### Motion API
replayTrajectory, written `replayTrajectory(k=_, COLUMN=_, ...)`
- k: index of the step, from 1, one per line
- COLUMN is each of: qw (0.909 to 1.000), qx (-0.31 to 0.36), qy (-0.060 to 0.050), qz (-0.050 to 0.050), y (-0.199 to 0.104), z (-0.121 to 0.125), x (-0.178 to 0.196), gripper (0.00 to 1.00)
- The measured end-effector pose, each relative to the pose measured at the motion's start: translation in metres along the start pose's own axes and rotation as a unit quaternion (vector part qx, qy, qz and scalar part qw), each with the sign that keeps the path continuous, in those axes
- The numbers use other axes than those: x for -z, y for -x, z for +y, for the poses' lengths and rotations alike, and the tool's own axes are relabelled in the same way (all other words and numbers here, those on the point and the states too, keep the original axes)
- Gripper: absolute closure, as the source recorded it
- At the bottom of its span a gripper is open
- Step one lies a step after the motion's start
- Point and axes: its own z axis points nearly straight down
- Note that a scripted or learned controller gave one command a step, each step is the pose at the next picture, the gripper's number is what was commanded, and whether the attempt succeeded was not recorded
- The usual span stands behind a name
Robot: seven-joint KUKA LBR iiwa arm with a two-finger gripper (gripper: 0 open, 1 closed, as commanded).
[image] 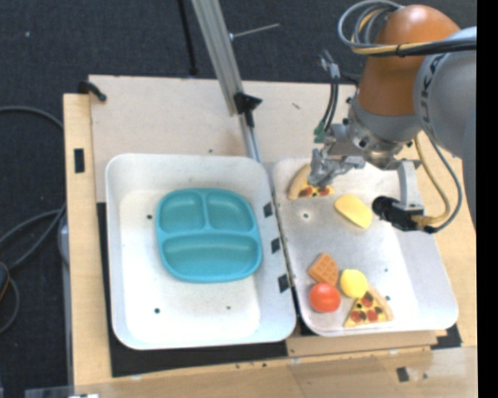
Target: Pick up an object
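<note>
Claw [322,171] sits low at far-left corner of the right bin [415,259], right over a pizza-slice toy [309,190] that lies against the bin's rim. Fingers hidden by wrist hardware from this angle, so can't tell if open or closed, or if anything's btwn them. Slice pokes out just below the claw tip.

Handling guess: slice looks like a small hard plastic play-food pc, light, stiff, not fragile. Flat and thin, so poor grip from above; best taken across the narrow width, near the crust end. Smooth plastic prob slippery. Wall just beside it leaves little room for one finger.

Other candidates in same bin: yellow lemon-ish pc [353,211] near mid, waffle [323,268], tomato [324,298], small yellow pc [353,283], 2nd pizza slice [369,309], clustered at near edge. Rounder ones prob easier to pinch but may roll.

Left bin [133,313] holds teal divided plate [208,234]. Both bins on desk [149,114].
</note>
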Motion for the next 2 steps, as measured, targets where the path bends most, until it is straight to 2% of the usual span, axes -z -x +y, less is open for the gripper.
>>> replayTrajectory(k=1, qw=1.0000, qx=0.000, qy=0.000, qz=0.000, y=-0.042, z=-0.016, x=0.003, gripper=1.00)
replayTrajectory(k=2, qw=1.0000, qx=0.001, qy=-0.001, qz=0.000, y=-0.100, z=-0.031, x=-0.008, gripper=1.00)
